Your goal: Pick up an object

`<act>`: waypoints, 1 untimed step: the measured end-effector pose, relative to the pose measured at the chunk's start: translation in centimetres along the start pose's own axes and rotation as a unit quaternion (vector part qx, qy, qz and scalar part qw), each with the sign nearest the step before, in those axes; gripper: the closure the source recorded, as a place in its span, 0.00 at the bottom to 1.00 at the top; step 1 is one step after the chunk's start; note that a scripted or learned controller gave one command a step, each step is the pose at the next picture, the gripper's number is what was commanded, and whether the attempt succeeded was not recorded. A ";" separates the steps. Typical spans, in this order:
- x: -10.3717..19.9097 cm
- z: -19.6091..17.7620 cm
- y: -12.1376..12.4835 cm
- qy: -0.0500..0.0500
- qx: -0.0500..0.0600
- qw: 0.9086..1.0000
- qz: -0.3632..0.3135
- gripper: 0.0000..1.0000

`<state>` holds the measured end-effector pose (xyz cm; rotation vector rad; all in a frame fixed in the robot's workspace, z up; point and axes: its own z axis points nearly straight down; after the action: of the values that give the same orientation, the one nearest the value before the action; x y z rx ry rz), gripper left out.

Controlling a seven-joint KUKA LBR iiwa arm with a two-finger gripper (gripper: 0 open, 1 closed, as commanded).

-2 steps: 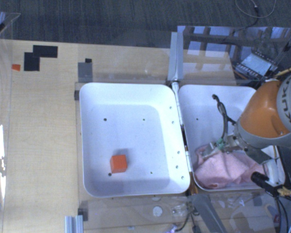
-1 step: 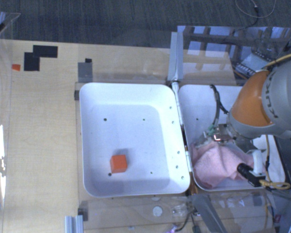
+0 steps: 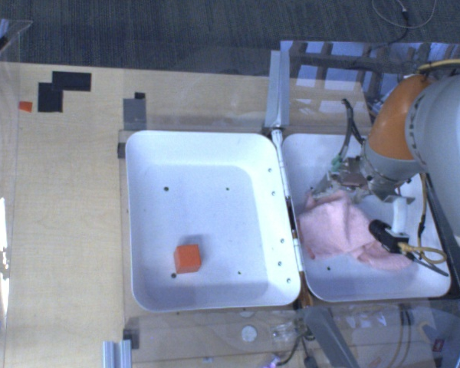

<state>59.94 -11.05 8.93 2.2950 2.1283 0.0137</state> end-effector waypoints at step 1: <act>-7.0 0.0 -2.4 -0.001 0.001 1.000 0.000 0.00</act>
<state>57.06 -17.90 8.92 2.2947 2.1287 0.0096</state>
